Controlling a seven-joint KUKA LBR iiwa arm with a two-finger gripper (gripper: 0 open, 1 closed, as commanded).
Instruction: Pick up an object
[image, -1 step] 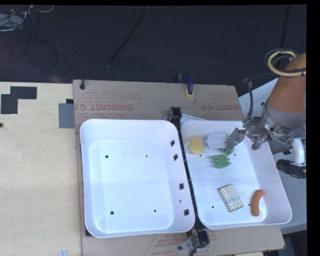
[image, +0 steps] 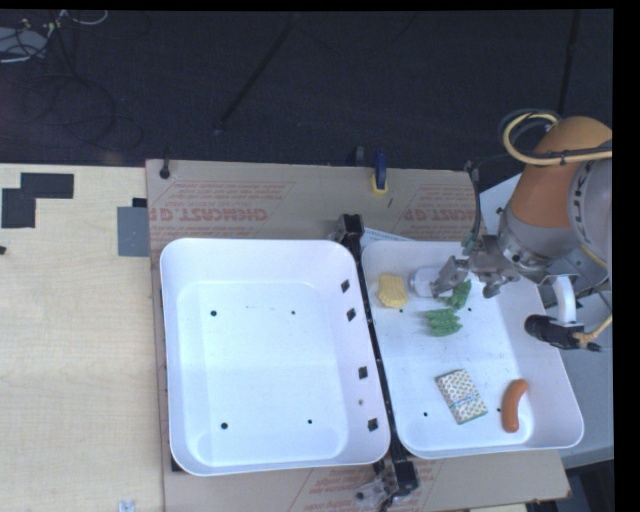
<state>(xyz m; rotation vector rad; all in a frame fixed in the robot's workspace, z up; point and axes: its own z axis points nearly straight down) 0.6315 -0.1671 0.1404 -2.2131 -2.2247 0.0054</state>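
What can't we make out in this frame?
- Gripper, camera view: fingers merge with the wrist hardware; open or shut unclear.
- Green object: upper part runs under the gripper; grasped or merely touched, unclear, and too blurred to identify.
- Patterned packet: print too small to read.
- Arm: cut off toward the right edge.

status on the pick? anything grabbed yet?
Done: the grey arm's claw is down in the right white bin, beside the leafy green toy. In hand: nothing visibly held. Left: grasp and lift. The yellow lump, patterned packet and orange sausage lie untouched.
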